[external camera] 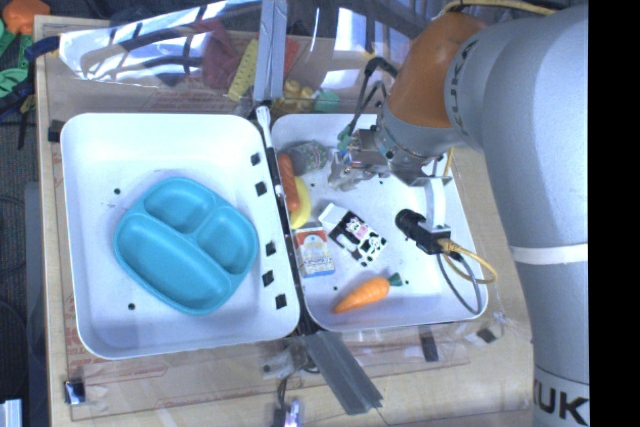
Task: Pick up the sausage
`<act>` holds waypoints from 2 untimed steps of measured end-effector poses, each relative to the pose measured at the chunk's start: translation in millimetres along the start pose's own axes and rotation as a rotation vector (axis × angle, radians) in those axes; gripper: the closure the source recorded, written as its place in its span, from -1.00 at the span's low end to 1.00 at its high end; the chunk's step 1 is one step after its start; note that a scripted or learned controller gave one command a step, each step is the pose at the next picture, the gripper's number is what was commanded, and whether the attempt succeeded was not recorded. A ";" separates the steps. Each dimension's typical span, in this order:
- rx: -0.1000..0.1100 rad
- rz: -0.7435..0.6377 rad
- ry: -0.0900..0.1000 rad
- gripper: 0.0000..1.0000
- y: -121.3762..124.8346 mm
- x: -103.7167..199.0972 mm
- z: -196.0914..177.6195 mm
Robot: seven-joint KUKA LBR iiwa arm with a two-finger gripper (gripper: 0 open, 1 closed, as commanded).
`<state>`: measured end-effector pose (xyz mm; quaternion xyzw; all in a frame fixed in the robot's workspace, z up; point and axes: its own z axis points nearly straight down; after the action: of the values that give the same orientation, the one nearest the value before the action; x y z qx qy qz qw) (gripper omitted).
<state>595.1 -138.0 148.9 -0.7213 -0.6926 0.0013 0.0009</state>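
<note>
A: Start at the left. What's in the left bin (90, 245)?

B: A blue divided plate (187, 242), lying flat, nothing on it that I can make out. No part in this job.

A: And past the divider?

B: The right bin (455, 300) holds the clutter. Hard against its left wall lies an orange-red, elongated piece that I take for the sausage (287, 173), with a yellow item (299, 205) touching its lower end. Below those sits a small printed carton (314, 253), then a black-and-white patterned block (357, 237), and a toy carrot (362, 293) near the front rim.

A: Where's the gripper (352, 163)?

B: Low over the bin's upper middle, just right of the sausage and apart from it. Nothing is between the jaws; whether they are spread or pressed together I cannot tell, the metal blurs there.

A: So how should the pick go?

B: My judgement: shift left until centred on the sausage's upper half, away from the yellow item. Turn the wrist so the jaws close across its narrow width, with one finger slipping between sausage and wall. That gap looks tight, so descend slowly. Beware grabbing the carrot; similar colour, wrong thing.
</note>
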 end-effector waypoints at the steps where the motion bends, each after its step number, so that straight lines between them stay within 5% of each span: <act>1: -0.004 -0.260 -0.001 1.00 -10.9 0.6 -31.7; 2: 0.000 0.046 0.000 1.00 6.8 -16.1 18.5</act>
<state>601.1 -154.4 130.4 -0.7370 -0.6759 0.0015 0.0010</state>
